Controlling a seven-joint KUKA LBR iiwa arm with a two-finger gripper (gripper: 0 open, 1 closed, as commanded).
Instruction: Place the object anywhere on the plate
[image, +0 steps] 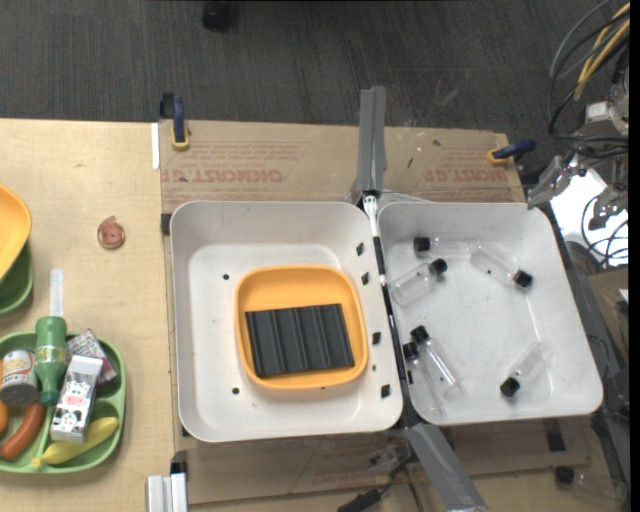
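Observation:
An orange plate (300, 277) sits in the middle of the left white bin (200, 300). A dark grey ribbed rectangular block (300, 338) lies flat on the plate, covering most of its centre. The right white bin (565, 310) holds several clear plastic vials with black caps, among them one near the divider (417, 281), one at the lower left (432, 358) and one at the lower right (522, 372).
On the wooden bench to the left stands a green tray (105, 440) with toy food and a bottle, and an orange bowl (10, 235) at the edge. Cardboard (270, 160) lies under the bins. Cables (600, 60) hang at the upper right.

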